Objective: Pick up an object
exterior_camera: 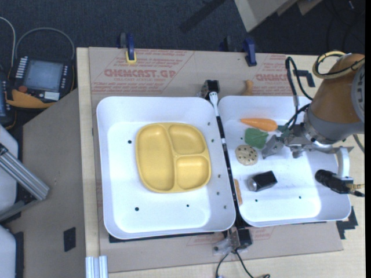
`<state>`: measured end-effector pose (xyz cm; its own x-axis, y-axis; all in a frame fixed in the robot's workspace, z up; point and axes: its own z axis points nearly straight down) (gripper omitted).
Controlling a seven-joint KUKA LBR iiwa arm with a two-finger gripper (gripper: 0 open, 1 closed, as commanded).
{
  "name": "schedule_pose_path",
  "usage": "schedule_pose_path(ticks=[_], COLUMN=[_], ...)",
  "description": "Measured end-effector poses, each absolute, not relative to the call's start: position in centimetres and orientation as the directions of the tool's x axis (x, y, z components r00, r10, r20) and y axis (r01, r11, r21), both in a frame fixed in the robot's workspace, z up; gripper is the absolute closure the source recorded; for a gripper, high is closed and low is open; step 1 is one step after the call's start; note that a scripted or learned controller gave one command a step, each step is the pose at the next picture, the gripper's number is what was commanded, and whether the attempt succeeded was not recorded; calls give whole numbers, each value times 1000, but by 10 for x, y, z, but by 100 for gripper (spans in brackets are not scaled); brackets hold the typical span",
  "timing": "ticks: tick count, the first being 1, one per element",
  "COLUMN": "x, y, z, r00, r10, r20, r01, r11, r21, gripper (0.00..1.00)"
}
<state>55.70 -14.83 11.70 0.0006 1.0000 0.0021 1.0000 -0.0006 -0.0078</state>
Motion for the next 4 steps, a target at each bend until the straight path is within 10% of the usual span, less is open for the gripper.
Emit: schedule_pose_path(ticks=[1, 2, 4], x=[556, 557, 565], y=[-148, -148, -164], z=[82, 95, 216], r00=[1, 1, 0], r10=[1000, 1000, 1000], r20=[2, -1, -3], r01=[1000, 1000, 1000], r11=[-1, -1, 0], r21=[-5, 0, 7], gripper=[0, 100, 100])
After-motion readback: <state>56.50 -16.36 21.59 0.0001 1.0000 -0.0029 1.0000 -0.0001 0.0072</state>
